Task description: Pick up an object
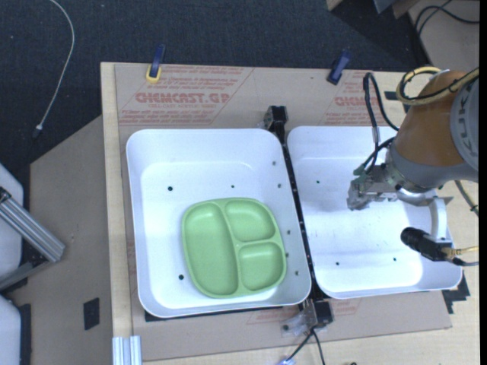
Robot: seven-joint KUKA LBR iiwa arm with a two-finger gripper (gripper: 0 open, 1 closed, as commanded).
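Claw (364, 194) over the right bin (335, 276), finger state unclear; green divided plate (233, 246) in the left bin (152, 204).

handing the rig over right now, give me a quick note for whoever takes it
Gripper: over the right bin, near its middle; nothing seen between its fingers, and whether they are open or shut can't be told from this angle.
Things: the green divided plate lies flat in the left bin, toward its front, untouched and well away from the gripper.
Done: nothing picked up so far.
Left: the whole pick. The arm would probably have to cross to the left bin, come down on the plate, likely at a rim, grip and lift.
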